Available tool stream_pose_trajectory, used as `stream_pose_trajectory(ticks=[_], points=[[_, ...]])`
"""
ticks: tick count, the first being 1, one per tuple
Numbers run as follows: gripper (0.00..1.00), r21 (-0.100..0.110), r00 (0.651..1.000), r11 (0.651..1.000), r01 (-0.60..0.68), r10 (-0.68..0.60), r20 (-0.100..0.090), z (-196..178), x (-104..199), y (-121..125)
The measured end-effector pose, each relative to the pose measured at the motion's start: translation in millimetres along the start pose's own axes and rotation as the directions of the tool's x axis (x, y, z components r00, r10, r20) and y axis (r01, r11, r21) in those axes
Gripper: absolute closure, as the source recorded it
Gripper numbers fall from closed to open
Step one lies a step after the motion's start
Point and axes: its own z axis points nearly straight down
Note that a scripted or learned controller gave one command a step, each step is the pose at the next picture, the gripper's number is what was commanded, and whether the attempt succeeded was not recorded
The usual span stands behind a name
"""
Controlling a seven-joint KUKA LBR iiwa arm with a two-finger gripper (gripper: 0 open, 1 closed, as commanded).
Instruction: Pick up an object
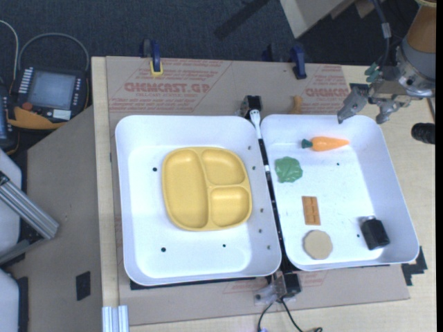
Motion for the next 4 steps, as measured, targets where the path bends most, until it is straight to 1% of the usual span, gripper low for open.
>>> stream_pose_trajectory(ticks=[1,2,3,4], points=[[0.0,-0.014,1.0,1.0,0.003,-0.003,0.002,-9.0,0.8,2.0],[0.0,-0.009,1.0,1.0,0.004,-0.004,0.001,39.3,9.3,-1.7],[0.0,-0.01,1.0,1.0,0.003,-0.003,0.002,81.8,11.1,-0.2],[0.0,-0.01,1.0,1.0,0.003,-0.003,0.001,144.2,8.1,2.3]])
